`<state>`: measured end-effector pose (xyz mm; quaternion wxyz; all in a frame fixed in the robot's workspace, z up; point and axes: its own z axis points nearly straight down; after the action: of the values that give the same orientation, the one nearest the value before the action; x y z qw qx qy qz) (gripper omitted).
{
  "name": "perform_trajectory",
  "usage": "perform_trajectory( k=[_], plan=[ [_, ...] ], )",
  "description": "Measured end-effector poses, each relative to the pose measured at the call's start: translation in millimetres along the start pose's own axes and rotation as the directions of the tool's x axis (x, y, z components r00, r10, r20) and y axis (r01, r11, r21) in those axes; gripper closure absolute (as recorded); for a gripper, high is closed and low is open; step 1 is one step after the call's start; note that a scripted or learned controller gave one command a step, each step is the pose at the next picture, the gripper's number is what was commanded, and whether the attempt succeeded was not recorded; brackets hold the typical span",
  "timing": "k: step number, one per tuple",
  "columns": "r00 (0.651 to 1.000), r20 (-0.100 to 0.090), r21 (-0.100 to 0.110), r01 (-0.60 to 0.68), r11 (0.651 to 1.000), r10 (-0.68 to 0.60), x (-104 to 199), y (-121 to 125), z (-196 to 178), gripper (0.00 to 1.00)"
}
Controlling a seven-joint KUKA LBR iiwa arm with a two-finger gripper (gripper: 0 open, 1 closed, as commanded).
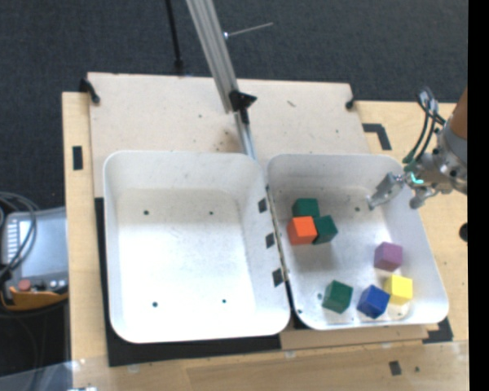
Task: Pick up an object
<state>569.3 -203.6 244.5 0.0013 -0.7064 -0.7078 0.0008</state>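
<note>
A: Arm pose?
B: Gripper reaches in over the right bin upper right rim; whether it is open or closed, cannot tell. Nothing seen held.
A: Contents?
B: Right bin: orange cube touching two green cubes; purple cube, yellow cube, blue cube, another green cube. Arm cut off at right.

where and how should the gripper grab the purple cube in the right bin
Take the purple cube from straight above, closing on two opposite side faces. It sits apart from the yellow cube and blue cube, so its sides look free. Its faces sit slightly turned relative to the right bin's wall, so the gripper likely needs wrist rotation.
</note>
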Motion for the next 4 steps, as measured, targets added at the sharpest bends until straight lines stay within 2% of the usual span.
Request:
perform_trajectory(
  k=[1, 2, 4],
  plan=[
    [1.0, 0.001, -0.004, 0.001, 1.0, -0.001, 0, 1, -2, 0.0],
    [1.0, 0.002, 0.0, -0.002, 1.0, 0.002, -2, 7, 42, 0.0],
    [1.0, 0.002, 0.0, -0.005, 1.0, 0.005, -7, -3, 142, 0.0]
  ],
)
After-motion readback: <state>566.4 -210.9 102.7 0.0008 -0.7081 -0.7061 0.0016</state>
